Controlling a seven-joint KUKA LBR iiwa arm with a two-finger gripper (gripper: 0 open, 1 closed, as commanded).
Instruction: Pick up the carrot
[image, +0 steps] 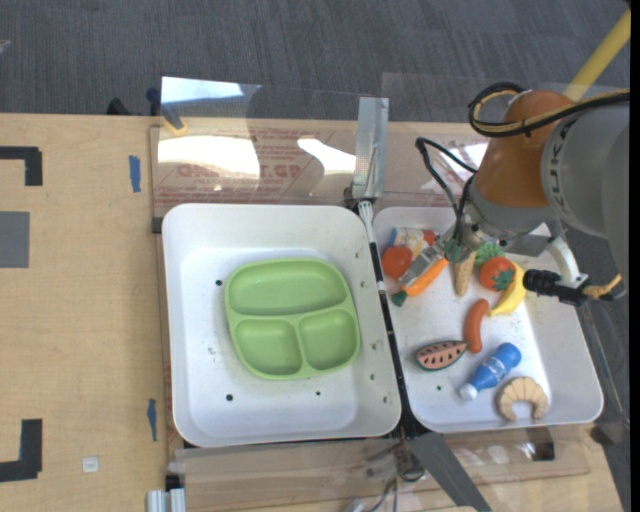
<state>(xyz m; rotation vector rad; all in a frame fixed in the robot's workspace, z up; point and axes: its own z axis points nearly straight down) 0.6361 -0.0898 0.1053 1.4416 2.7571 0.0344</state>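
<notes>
Camera view: the arm (530, 160) hangs over the far end of the right bin (570, 385), its end effector (458, 243) low among the toys; whether it is released or clenched cannot be told. The carrot (427, 276) lies near the bin's far left corner, tilted, beside a red tomato (396, 261) and a cone (461, 270). Nearer the front edge lie a sausage (475, 325), watermelon slice (440, 354), blue bottle (491, 369) and croissant (524, 397). The left bin (190, 300) carries a green divided plate (292, 318).
</notes>
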